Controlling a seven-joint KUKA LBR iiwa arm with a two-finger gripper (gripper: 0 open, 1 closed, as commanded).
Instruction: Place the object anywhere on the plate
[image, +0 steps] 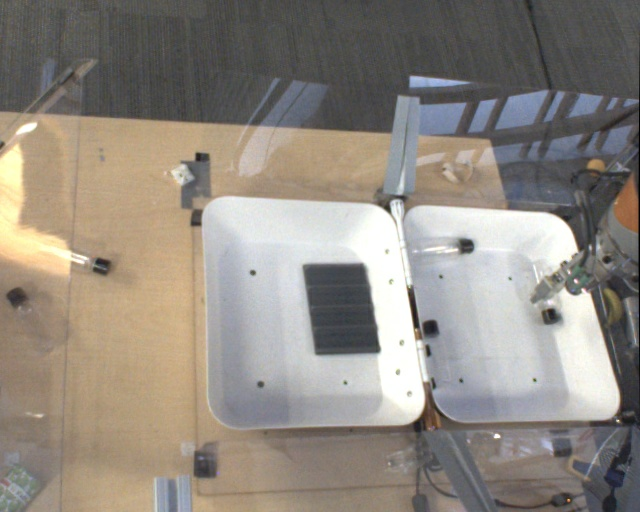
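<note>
Over right bin (590, 400), gripper (553, 285) empty.

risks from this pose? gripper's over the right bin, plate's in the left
1. The gripper sits near the right bin's right edge, beside the small dark object; a slightly off descent could nudge rather than grasp it.
2. The dark ridged plate lies in the left bin, so a carry must cross the divider; a weak grip may drop it there.
</note>
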